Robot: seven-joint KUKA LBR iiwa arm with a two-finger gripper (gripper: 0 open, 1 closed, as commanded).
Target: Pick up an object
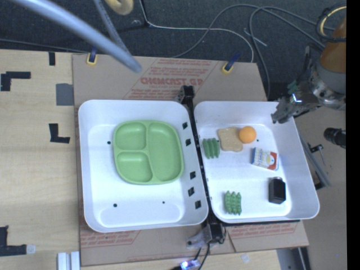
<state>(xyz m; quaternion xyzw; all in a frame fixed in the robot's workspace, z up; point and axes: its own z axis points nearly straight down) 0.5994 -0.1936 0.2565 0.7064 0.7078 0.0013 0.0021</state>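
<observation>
You had the left bin [90, 167] holding a green divided plate [149, 152]. The right bin [301, 167] held an orange ball [247, 134] touching a tan piece [229, 139], two green pieces, a small carton [264, 158] and a black block [276, 190]. The tool [283, 112] hung over that bin's far right corner; state not legible.

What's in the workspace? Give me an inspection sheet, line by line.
Surface: cardboard sheet under two white bins.
Left bin: green tray.
Right bin: orange ball touching tan piece, two green pieces, small carton, black block.
Clutter: nothing seen.
Gripper: over right bin's far right corner, holding nothing seen.
Cables: loose wires on dark floor beyond.
Surroundings: black tape marks on bench.
</observation>
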